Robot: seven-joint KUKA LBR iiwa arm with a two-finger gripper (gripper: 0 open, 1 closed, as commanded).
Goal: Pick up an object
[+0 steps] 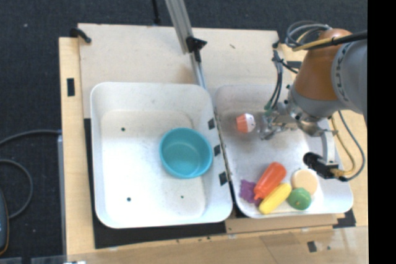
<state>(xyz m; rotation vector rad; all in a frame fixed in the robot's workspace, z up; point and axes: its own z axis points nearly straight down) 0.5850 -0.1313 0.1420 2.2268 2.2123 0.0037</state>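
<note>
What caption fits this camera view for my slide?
End effector low in the right bin beside an orange-and-white toy; toy foods clustered at the near edge, blue bowl in the left bin.

Left bin (pixel 111 133) lies open around the blue bowl (pixel 186 153). Right bin's (pixel 235 99) front corner is crowded with toys (pixel 278 188); its back stays open beyond the orange-white piece (pixel 245 123).

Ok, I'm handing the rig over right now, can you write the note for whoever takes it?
Gripper: low in the right bin, beside the small orange-and-white toy; grip state unclear.
Things: carrot, yellow piece, purple piece, green ball and tan disc clustered at that bin's near edge. Blue bowl in the left bin.
Done: nothing visibly lifted.
Left: grasp and lift one object.
</note>
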